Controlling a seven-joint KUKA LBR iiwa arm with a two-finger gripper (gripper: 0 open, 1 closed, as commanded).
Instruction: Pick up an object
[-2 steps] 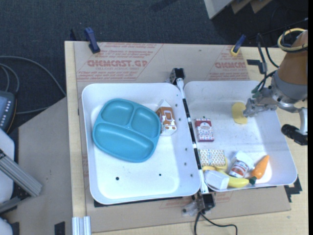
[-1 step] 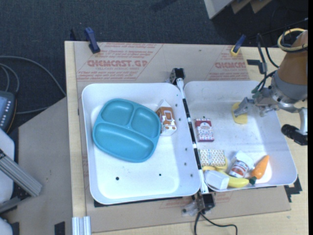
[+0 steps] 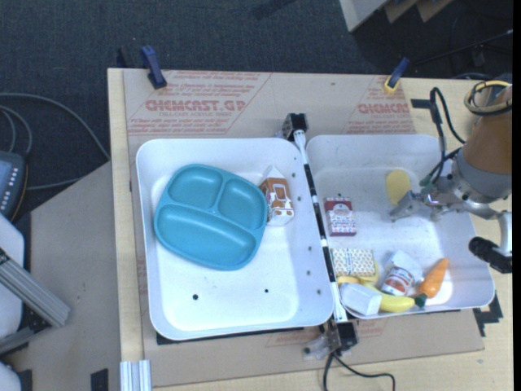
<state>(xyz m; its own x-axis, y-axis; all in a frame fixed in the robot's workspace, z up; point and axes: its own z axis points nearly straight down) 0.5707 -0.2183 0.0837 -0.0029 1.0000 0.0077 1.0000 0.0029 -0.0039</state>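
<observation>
Yellow, smooth plastic lemon [image 3: 397,185] lies at my gripper's [image 3: 404,210] twelve o'clock; light, slippery, best pinched midway; finger state unclear.

High fixed camera, slanting down, both bins [image 3: 155,218]

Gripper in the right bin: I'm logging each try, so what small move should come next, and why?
Probably a short drop toward the yellow piece: the gripper sits just below it in the camera view, with nothing visibly held, while the carrot and banana lie farther off.
</observation>
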